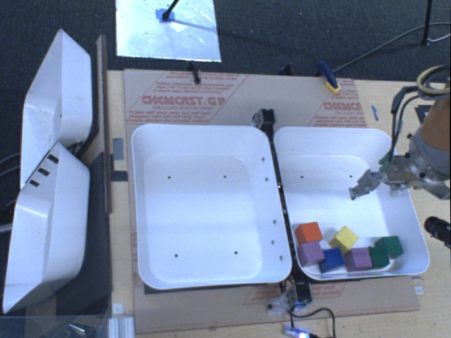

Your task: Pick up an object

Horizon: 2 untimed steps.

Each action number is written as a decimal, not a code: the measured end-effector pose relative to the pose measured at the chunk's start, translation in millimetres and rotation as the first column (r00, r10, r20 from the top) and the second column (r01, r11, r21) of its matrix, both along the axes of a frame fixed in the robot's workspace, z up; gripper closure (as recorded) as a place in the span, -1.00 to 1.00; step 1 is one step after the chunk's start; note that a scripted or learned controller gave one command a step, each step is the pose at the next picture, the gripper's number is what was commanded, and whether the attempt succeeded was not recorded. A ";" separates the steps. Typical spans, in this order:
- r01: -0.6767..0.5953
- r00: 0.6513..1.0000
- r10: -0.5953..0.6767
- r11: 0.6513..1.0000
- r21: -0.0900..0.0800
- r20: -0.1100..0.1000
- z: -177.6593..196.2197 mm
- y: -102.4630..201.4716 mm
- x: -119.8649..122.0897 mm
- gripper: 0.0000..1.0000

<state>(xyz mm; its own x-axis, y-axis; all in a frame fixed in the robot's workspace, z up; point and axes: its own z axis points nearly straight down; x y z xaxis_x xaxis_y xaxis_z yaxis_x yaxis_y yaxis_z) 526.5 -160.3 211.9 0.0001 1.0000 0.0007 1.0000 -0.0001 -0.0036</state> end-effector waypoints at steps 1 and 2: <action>-0.001 1.000 0.001 1.000 -0.001 0.004 2.1 0.1 1.1 -1.00; 0.000 1.000 0.000 1.000 0.000 0.001 -40.3 3.2 -2.1 -1.00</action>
<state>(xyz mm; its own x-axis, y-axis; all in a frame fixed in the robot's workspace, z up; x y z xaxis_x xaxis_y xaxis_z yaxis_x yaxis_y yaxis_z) 524.4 -157.1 171.6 -0.0003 1.0000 0.0005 1.0000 0.0003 -0.0023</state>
